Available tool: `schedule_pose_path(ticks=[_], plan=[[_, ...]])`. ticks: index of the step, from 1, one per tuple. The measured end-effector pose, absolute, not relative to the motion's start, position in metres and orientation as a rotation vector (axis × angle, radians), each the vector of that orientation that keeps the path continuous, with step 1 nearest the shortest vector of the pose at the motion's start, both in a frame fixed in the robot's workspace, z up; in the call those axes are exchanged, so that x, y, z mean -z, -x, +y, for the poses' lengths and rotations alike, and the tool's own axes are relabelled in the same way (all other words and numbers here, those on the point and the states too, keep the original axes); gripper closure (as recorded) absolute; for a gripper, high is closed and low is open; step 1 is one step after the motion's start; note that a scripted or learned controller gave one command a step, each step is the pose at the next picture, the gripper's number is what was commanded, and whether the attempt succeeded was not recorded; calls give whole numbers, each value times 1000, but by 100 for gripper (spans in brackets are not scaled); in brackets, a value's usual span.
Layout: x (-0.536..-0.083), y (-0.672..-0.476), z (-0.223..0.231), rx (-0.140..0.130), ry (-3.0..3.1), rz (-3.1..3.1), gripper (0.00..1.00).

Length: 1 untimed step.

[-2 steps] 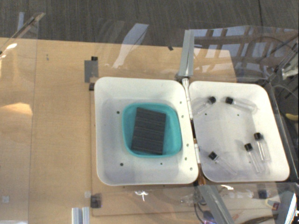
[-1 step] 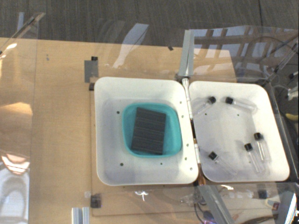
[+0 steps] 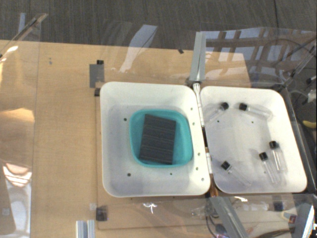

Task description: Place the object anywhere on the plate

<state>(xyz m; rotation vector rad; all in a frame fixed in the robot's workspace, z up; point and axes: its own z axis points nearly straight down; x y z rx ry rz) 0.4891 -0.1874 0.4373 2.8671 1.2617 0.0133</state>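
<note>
Nearest the lens is the front rim of the left bin (image 3: 148,192), and just past it, at the middle of that bin, sits the teal plate (image 3: 184,148). A dark ridged block (image 3: 158,140) lies flat on the plate, well inside its raised edge and turned slightly so its long side runs from 12 toward 6 o'clock. Judging by how things lie, the task looks finished: the block rests wholly on the plate, with teal showing around all its sides, and nothing seems left to do beyond confirming that it sits steady.

At 3 o'clock from the plate is the right bin (image 3: 292,133), touching the left bin along a shared edge. Several small clear vials with black caps are scattered in it: one at 11 o'clock (image 3: 224,106), one at 12 (image 3: 243,107), two close together at 4 (image 3: 273,146), and one at 7 (image 3: 225,165). All lie well apart from the plate, and nothing crowds or overlaps the block.
</note>
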Motion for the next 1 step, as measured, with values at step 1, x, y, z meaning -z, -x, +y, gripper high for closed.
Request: schedule_pose_path(ticks=[1], plan=[[-436, -488, -199, -12, -2991, 939, 0]])
